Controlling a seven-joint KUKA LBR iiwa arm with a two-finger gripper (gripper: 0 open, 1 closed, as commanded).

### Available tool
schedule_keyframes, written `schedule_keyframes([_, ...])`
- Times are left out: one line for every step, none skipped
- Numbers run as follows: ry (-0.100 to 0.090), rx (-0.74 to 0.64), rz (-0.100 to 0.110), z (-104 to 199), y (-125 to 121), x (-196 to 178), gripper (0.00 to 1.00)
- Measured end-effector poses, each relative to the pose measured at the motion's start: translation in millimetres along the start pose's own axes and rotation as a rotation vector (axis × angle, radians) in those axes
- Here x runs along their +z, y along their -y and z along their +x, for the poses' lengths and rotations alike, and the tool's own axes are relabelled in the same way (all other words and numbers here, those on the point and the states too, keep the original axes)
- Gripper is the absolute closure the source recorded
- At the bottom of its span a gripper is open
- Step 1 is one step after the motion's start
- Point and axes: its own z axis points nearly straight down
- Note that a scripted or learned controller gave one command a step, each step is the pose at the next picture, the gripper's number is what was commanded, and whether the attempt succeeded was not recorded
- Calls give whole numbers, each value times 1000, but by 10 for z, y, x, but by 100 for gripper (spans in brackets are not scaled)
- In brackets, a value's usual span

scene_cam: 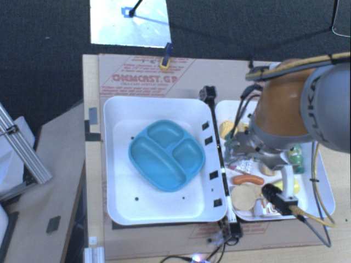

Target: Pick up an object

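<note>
The right bin [328, 197] holds several small toy foods: a red-orange sausage [248, 180], a round tan cookie [245, 197], a yellow piece [226, 129] near the back, a green item [296, 158] and a yellow piece [293, 186] at the right. The arm's orange band and grey wrist hang low over this bin and cover its middle. My gripper [241, 156] points down into the bin just behind the sausage, among grey clutter. Whether anything sits between its jaws is hidden.
The left bin [118, 201] holds a blue divided plate [166, 154]. A black clip rail [214, 147] runs between the two bins. A black cable connector [278, 199] and yellow cable lie over the right bin's front. Cardboard lies under both bins.
</note>
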Motion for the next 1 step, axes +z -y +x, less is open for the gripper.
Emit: schedule_keyframes([0,4,1,-18,18,17,100])
